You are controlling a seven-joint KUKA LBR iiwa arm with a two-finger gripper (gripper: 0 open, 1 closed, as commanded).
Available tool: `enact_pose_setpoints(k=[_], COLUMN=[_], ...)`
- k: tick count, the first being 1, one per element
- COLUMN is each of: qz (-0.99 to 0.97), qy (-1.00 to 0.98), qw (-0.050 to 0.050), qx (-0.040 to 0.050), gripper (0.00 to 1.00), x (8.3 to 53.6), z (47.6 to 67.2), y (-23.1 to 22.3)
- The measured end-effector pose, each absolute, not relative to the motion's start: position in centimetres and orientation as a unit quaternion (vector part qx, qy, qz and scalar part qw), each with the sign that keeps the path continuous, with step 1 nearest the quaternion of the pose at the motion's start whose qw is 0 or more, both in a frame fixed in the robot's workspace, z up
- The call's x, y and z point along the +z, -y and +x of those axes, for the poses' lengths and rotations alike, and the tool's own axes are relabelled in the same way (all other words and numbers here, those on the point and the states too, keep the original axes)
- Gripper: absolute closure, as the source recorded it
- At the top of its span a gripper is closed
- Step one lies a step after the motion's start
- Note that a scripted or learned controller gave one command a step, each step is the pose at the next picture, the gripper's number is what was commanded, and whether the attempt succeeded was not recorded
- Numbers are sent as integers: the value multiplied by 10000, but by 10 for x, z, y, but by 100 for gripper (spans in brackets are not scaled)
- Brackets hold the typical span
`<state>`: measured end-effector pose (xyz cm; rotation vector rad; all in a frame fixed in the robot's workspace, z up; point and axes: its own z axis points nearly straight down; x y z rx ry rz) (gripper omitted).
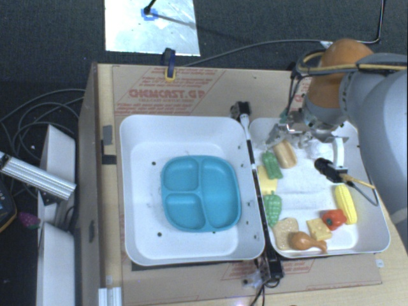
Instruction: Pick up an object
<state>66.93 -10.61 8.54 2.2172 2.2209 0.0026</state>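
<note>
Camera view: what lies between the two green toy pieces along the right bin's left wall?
A pale yellow piece lies between the upper green piece and the lower green piece, close to both, as the camera view shows.

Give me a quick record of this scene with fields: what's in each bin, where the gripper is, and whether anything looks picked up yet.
left bin: one blue divided plate
right bin: toy food, among it a corn cob, a drumstick and a bun
gripper: over the far end of the right bin, close to the bun
pick status: no item visibly lifted; the food lies in the bin
</note>
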Motion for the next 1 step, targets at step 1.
enact_pose_setpoints(k=[1], qz=[7067], qy=[-7075], qw=[8], qx=[1], gripper=[0], x=[85], z=[662], y=[112])
